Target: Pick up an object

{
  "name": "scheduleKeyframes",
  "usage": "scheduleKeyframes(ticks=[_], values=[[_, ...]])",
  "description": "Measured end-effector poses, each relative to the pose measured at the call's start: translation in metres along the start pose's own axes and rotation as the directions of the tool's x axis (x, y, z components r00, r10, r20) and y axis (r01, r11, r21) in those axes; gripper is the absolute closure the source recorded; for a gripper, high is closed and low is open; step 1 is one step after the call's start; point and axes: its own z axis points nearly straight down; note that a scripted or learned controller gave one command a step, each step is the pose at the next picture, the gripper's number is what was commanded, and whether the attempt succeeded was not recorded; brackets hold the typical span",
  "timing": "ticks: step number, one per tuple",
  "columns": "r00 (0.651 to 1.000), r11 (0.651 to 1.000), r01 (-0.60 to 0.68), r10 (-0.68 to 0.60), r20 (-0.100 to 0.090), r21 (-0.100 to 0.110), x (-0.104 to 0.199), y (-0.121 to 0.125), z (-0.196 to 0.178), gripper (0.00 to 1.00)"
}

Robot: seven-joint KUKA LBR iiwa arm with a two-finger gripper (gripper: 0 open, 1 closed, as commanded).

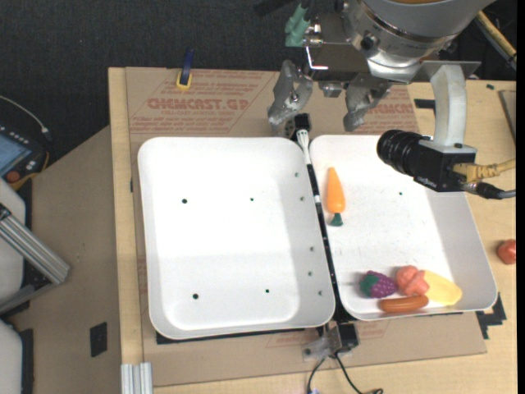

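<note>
The near end of the right bin (472,245) holds 4 toys in a cluster: sausage (404,304), grapes (378,285), a pink piece (413,280) and a yellow piece (444,289). They touch one another, so a grasp there risks catching 2 at once. Farther in, the carrot (334,190) lies alone, close to the divider between the 2 bins, long axis running near to far. Judged the best target: clear space on its right side. Past the far bin edges, the gripper (326,103) hangs above the cardboard (205,97), fingers apart, nothing between them. To do the step well: centre over the carrot, turn the fingers across its width, descend without striking the divider, then close
</note>
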Motion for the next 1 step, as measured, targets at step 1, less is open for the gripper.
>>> scheduleKeyframes(ticks=[1], values=[[1.0,1.0,0.0,0.0,0.0,0.001,0.0578,0.0057,0.0002,0.0]])
